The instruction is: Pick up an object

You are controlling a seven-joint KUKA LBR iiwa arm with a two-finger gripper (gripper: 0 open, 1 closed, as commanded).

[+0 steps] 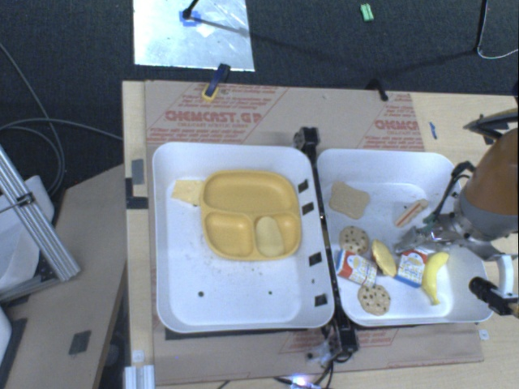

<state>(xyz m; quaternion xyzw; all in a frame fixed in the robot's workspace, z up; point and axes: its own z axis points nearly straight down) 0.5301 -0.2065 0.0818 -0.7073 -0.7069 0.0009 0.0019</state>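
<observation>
Two white bins (174, 241) were set side by side on a bench. A yellow tray (247, 213) was placed in the left bin. In the right bin, toy foods were clustered: bread (349, 200), banana (435, 276), cookies (374, 299). The gripper (415, 237) was poised above them; its state could not be told. A single piece would best be targeted squarely.

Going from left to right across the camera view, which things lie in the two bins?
Pale yellow slice → yellow divided tray → bread slice → hot dog → banana. The cookies, cartons and lemon-like piece overlap in order, so I leave them out.
</observation>
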